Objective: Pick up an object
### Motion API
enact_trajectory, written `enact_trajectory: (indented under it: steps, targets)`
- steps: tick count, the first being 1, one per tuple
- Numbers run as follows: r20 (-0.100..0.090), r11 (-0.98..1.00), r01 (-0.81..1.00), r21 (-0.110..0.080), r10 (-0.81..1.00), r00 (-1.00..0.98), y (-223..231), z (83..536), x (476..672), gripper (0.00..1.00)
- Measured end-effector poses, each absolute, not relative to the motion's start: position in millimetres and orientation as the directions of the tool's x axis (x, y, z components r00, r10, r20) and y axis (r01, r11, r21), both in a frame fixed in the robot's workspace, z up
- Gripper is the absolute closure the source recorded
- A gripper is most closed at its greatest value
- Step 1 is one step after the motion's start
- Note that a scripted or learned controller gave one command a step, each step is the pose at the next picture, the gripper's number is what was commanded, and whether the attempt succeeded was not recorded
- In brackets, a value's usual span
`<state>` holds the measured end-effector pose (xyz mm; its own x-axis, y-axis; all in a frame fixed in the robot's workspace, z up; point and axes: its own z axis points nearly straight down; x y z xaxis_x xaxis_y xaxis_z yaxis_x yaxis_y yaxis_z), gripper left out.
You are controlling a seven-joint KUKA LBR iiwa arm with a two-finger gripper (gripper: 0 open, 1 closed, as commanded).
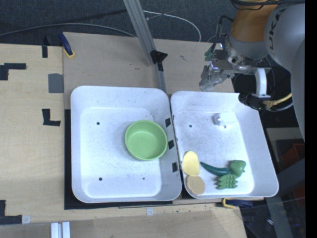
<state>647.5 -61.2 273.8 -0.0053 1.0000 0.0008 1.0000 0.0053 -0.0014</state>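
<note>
My gripper (209,81) hangs above the far edge of the right bin (257,133), near its back left corner, with nothing visible between its fingers. At that bin's near end lie a yellow oval piece (190,163), a tan round piece (195,185), a dark green pepper-like piece (214,168), a green rounded piece (237,166) and a green ridged piece (227,182). A small grey object (217,118) rests near the bin's far middle. A green bowl (145,140) sits in the left bin (89,133).
A grey metal pole (142,24) slants down to a black clamp (158,57) behind the bins. Cables run across the bench's far side. Black tape marks dot the wooden bench at the left.
</note>
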Motion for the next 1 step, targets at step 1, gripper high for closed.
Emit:
enact_trajectory:
  steps: [1]
  targets:
    - [0.002,0.007,1.0,-0.002,1.0,-0.007,-0.7,266.4,643.1,1.0]
